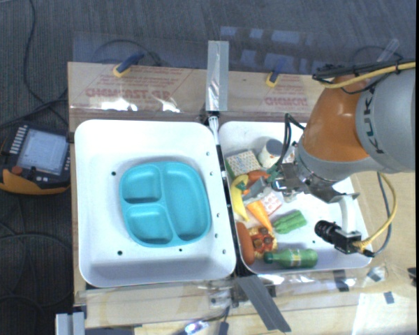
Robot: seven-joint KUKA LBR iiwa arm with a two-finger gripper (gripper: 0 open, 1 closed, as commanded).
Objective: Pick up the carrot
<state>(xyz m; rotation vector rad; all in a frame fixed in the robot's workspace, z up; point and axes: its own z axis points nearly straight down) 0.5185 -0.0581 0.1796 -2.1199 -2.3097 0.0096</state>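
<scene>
Gripper [283,181]: you can't make out its fingers; the wrist body covers them, so whether they stand apart or together is not readable.
Arm [377,121]: cut off by the picture's edge at 3 o'clock; its base lies out of frame.
Carrot [258,213]: its upper end, toward 12 o'clock, runs under a small red and white packet [271,202], so you see only part of its length.
Right bin [349,257]: the arm hides much of its rim and floor toward 2 o'clock.
Red item [255,176]: beside the gripper at 9 o'clock, partly covered, too small for you to identify.
Packet print: too blurred to read.
</scene>
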